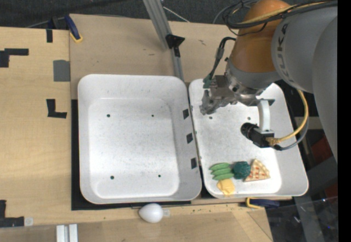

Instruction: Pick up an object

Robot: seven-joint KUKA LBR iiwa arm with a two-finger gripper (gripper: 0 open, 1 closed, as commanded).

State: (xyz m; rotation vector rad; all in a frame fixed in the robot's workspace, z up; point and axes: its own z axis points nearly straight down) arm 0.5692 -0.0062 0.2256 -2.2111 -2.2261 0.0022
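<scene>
Small toy foods lie together at the near end of the right bin [290, 180]: a green pea pod [221, 169], a dark green broccoli piece [240, 169], a pizza slice [257, 172] and a yellow piece [226, 186]. My gripper [208, 105] hangs over the far left part of the right bin, well away from the toys, close to the rim that the two bins share. Nothing shows between its fingers.
The left bin [88, 142] is bare white inside. A white egg-shaped object [151, 213] lies on the bench just in front of the left bin. A slanted metal pole [159, 13] stands behind the bins. The arm's bulk covers the right bin's far right corner.
</scene>
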